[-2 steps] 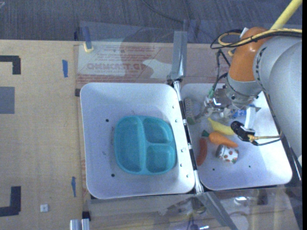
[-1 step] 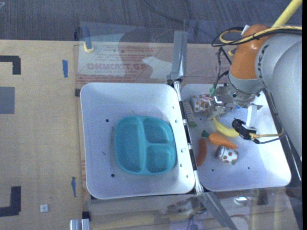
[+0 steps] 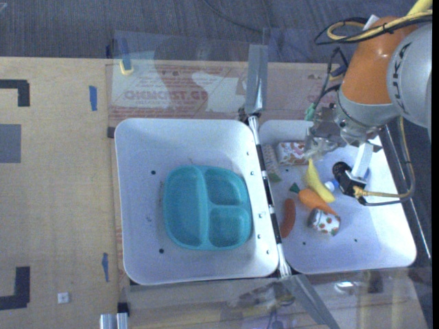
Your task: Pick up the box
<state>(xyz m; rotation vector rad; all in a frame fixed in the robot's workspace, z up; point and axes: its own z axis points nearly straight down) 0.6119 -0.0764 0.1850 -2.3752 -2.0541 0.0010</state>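
Tool (image 3: pixel 322 137) sits over the box (image 3: pixel 291 153) at right bin's (image 3: pixel 384 242) far-left corner, lined up for pickup; grip state unclear.

On my grey arm (image 3: pixel 415 67), just past the orange band, I can read part of the maker's name, "KUKA", in dark letters. The brown cardboard sheet (image 3: pixel 164 91) behind the left bin carries faint reddish printed lettering under clear plastic, too washed out for me to read.
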